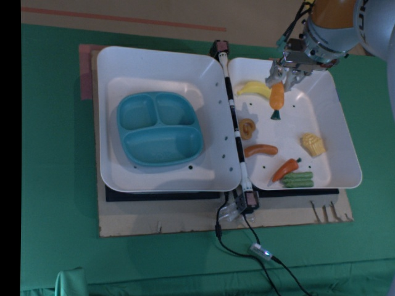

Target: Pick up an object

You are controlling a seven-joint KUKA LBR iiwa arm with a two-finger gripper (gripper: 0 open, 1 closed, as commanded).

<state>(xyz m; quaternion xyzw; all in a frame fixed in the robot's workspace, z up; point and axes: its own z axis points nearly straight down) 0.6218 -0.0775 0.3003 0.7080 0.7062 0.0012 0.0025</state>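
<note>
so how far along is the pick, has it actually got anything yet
Done: the tool has closed on the orange toy carrot, which hangs from its fingers, green tip down, above the right white bin. In hand: lifting it; how far it has cleared the floor I cannot tell. Left: little beyond carrying it up. The yellow banana, pretzel, sausage, corn, second carrot and green beans lie untouched.
</note>
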